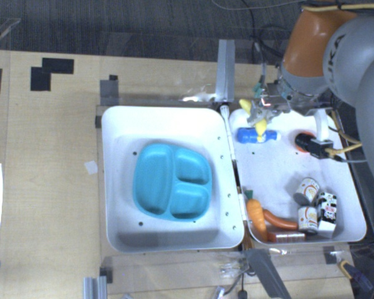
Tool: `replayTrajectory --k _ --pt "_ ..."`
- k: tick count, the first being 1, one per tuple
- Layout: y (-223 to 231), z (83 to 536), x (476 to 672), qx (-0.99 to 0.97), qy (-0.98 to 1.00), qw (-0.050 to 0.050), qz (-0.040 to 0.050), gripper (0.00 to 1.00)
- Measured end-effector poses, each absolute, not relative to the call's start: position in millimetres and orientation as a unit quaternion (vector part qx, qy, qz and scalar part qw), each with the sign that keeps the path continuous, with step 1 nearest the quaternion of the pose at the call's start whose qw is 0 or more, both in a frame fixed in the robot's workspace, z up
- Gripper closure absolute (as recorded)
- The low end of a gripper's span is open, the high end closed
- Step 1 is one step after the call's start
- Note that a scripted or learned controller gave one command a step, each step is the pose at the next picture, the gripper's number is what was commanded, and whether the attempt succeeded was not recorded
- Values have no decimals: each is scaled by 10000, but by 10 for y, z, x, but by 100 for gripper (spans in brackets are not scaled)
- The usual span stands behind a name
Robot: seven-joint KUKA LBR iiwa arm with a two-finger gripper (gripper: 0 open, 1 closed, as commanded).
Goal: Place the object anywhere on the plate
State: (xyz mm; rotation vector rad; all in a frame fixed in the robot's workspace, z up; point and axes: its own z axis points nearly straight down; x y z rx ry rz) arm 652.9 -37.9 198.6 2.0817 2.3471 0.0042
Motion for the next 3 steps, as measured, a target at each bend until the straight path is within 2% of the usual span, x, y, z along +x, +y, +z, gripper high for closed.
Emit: replayTrajectory --k 1,2,3 --pt "184 1848 6260 5414 8408 15 13 100" --pt "182 1848 6260 5415 8407 15 13 0" --pt "192 1965 6279 5408 8411 40 34 100"
